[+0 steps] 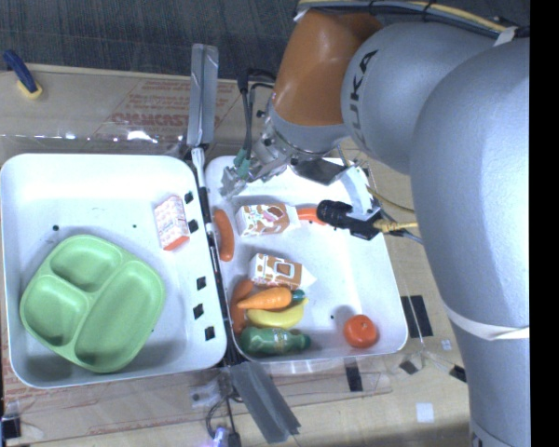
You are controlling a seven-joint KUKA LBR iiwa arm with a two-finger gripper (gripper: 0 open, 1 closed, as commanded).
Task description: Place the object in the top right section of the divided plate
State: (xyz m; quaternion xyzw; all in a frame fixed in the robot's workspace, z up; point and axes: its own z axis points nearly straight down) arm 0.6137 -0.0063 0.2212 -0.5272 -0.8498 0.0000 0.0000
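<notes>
Left bin (19,180) held the green divided plate (91,303) and a small carton (170,222) near the divider. Right bin (384,287): sausage (225,235), two cartons, carrot (265,298), banana (278,317), tomato (360,331). End effector (245,168) sat over that bin's top-left corner; grip state couldn't be told.

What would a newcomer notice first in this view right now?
The big grey arm with its orange band fills the right side, reaching over the right bin. Below it lies a cluster of toy food, including a carrot and tomato. The green divided plate sits in the left bin.
</notes>
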